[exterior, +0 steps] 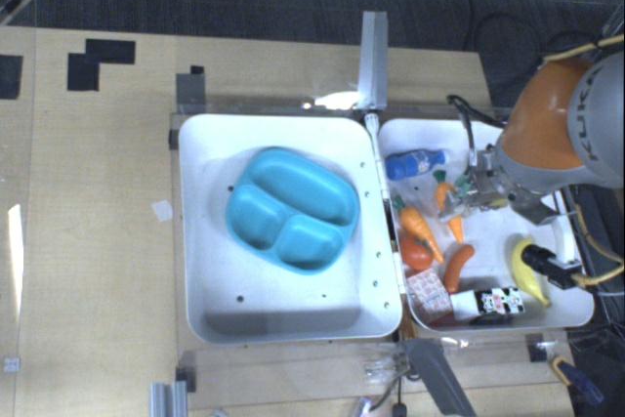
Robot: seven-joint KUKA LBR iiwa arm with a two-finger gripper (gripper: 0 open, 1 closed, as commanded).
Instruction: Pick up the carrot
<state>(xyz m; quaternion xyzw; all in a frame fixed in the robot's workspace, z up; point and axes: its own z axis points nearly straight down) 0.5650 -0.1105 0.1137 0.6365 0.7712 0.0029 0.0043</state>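
Note:
The carrot (418, 226) is orange and tapered. It lies tilted in the left part of the right bin (576, 312), just above a red tomato (418, 256). My gripper (475, 188) hangs over the middle of the right bin, to the right of the carrot and a little farther back, apart from it. Two smaller orange pieces (442, 195) (455, 229) lie between the gripper and the carrot, close under the gripper's left side. The grey arm with its orange band (547, 122) comes in from the right.
The right bin also holds a blue bottle (415, 162), a red sausage (457, 267), a banana (527, 274), a dark bottle (493, 304) and a red-and-white packet (428, 290). A blue divided tray (291, 208) lies in the left bin (210, 308).

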